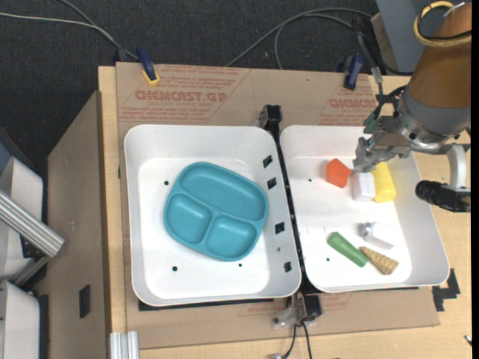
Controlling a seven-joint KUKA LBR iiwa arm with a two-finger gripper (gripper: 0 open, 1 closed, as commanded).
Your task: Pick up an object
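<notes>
The right bin (322, 275) holds an orange block (338, 173), a white block (364, 186), a yellow block (384, 183), a green cylinder (346, 247), a tan ridged cone (380, 260) and a small grey-white piece (376, 235). My gripper (367, 158) hangs over the far part of that bin, just above the white block and between the orange and yellow ones. Its tips are dark and blend together against the blocks.
The left bin (142, 200) carries a teal divided plate (215, 210). A black clip strip (281, 200) joins the two bins. Cables and blue clamps (149, 70) lie along the far side of the cardboard bench top (112, 163).
</notes>
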